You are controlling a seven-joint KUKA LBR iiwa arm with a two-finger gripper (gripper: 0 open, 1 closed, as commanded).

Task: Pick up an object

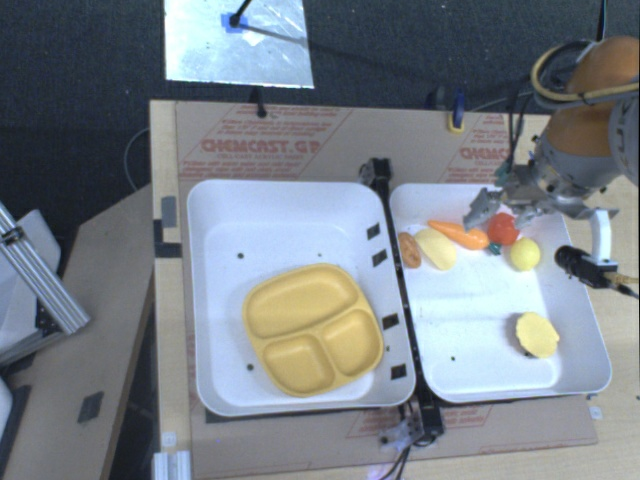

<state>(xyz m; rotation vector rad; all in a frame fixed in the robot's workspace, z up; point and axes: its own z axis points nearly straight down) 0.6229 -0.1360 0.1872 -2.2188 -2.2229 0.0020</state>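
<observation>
- At the far right of the right-hand bin [585,363], the gripper [497,211] hangs low over the bin's rear part; whether it is spread or pressed together cannot be told from this view.
- Just below the gripper lies a cluster of toy foods: a red tomato-like piece [502,229], an orange carrot [459,234] lying slantwise to its left, and a small dark green bit at the tomato's lower edge, too small to name.
- A yellow lemon-like ball [525,256] rests just beside the tomato, toward the near right.
- A pale yellow oblong piece [436,249] lies left of the carrot, and beside it, near the bin's left wall, an orange-brown oval piece [410,250].
- A flat yellow piece [538,335] lies apart from the cluster, in the near right part of the same bin.
- The arm [590,118], grey with an orange section, enters from the right, with cables looped above it.
- The left-hand bin [215,228] holds a yellow three-compartment tray [313,328], set at a tilt toward its near side.
- Both bins stand on a brown board [300,138] with red print; a shiny sheet [236,28] lies on the dark floor beyond.
</observation>
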